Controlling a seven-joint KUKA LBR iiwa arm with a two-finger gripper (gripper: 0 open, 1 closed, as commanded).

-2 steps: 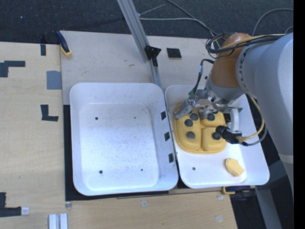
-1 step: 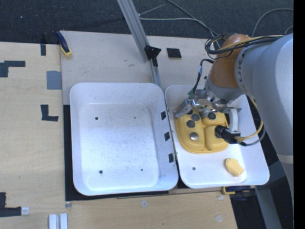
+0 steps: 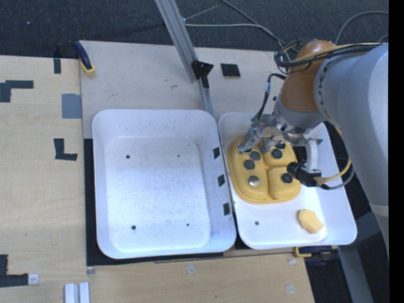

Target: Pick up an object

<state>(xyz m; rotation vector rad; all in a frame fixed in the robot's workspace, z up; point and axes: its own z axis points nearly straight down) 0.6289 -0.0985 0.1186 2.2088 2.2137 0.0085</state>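
End effector [image 3: 257, 141] touching yellow tray [image 3: 262, 172], upper-left part, right bin [image 3: 334, 229].

Left bin [image 3: 158, 182]: lying beside the right bin [image 3: 334, 229], rims touching.
Tray [image 3: 262, 172]: resting in the right bin, toward its left wall.
Small lump [image 3: 310, 220]: lying in the right bin, nearer the camera than the tray.
Gripper [image 3: 260, 139]: hanging over the tray's far end.

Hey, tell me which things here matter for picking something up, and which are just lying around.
Part of the job:
- pincer, low over the right bin
- large yellow tray-like piece with dark round knobs
- small yellow lump near that bin's front

Just lying about:
- left bin
- yellow-and-blue clamp on the bench
- slanted metal rail
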